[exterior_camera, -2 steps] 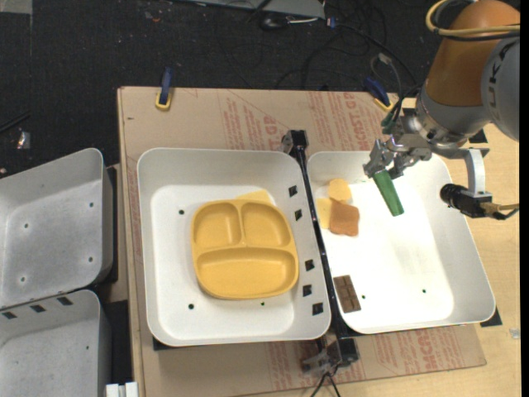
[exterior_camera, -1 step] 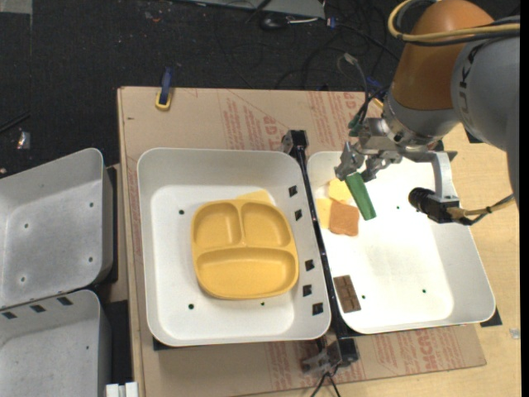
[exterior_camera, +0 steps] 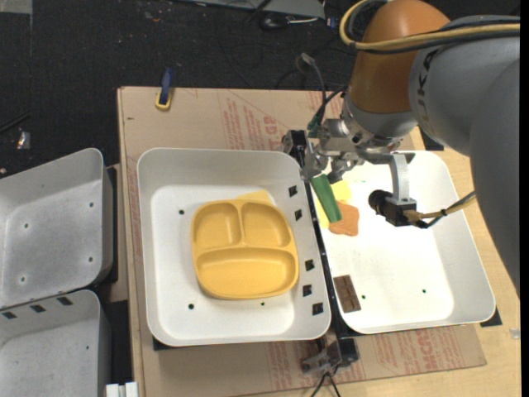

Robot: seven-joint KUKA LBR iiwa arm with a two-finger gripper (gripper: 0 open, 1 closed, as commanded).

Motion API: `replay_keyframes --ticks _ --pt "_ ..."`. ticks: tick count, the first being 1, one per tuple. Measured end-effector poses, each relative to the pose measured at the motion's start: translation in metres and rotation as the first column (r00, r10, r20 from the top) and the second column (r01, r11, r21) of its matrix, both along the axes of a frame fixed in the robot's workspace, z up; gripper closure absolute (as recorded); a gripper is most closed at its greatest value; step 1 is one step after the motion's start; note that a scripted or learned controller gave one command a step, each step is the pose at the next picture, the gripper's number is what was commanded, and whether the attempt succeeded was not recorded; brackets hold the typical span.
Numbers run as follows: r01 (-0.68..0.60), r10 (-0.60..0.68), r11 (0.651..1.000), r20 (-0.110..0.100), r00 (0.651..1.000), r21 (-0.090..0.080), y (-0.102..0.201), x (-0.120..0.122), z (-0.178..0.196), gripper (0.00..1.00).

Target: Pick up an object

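Reaching in from the right, the grey arm with its orange dome-shaped joint (exterior_camera: 397,44) hangs over the upper left corner of the right-hand shallow white bin (exterior_camera: 430,296). Beside it, the left-hand shallow white bin (exterior_camera: 165,304) holds a yellow plastic divided tray (exterior_camera: 244,251), lying flat and well apart from the arm. Both bins rest on a brown cardboard-covered tabletop (exterior_camera: 215,114).

In the right bin, near the shared wall, a green stick-shaped object (exterior_camera: 326,200) lies at a slant, touching a small orange soft-looking lump (exterior_camera: 345,221) and a pale yellow piece (exterior_camera: 341,193) partly hidden under the tool. A small brown rectangular block (exterior_camera: 345,292) sits lower, close to the same wall.

The jaws (exterior_camera: 335,162) sit directly above the green stick's upper end; whether they are spread or closed cannot be told, and nothing is visibly held between them.

The green stick looks the likeliest target. A clean grasp probably calls for closing across its narrow width, clear of the bin wall and the orange lump, so neither is caught along with it.
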State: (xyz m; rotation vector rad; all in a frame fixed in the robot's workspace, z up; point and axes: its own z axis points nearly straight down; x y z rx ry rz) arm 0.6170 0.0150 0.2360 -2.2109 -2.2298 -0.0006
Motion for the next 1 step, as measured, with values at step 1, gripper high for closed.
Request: replay_keyframes --ticks 1 --pt "0.000 0.000 1.000 -0.002 1.000 0.000 0.0594 -0.0151 -0.0050 1.00"
